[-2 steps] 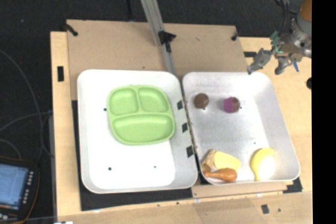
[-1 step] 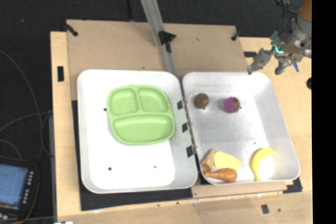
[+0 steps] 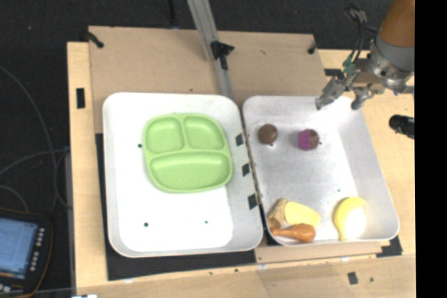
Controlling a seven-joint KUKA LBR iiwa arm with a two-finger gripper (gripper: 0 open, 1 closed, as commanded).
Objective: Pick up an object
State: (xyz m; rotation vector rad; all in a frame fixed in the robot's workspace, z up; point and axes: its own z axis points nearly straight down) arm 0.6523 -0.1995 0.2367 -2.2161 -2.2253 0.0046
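The claw (image 3: pixel 340 99) hangs over the far right corner of the right bin (image 3: pixel 363 150), its two dark fingers spread apart with nothing between them. It sits at the end of the grey arm (image 3: pixel 397 31), whose orange band shows near the upper right. Below the claw and clear of it, on the bin's floor, lie a brown round object (image 3: pixel 267 134) near the left wall and a purple round object (image 3: pixel 308 139) just to its right, the two near each other but apart. Along the bin's near edge lie a pale yellow piece (image 3: pixel 300 213) with an orange carrot-like piece (image 3: pixel 295 232) touching it in front, and, further right, a yellow and white rounded object (image 3: pixel 350 216) near the corner. The left bin (image 3: pixel 126 220) holds a green divided plate (image 3: pixel 187 153) with three compartments, set toward its far half. Both bins rest side by side on the table (image 3: pixel 140 52), and a slanted metal rail (image 3: pixel 199 3) runs down toward the gap between them.
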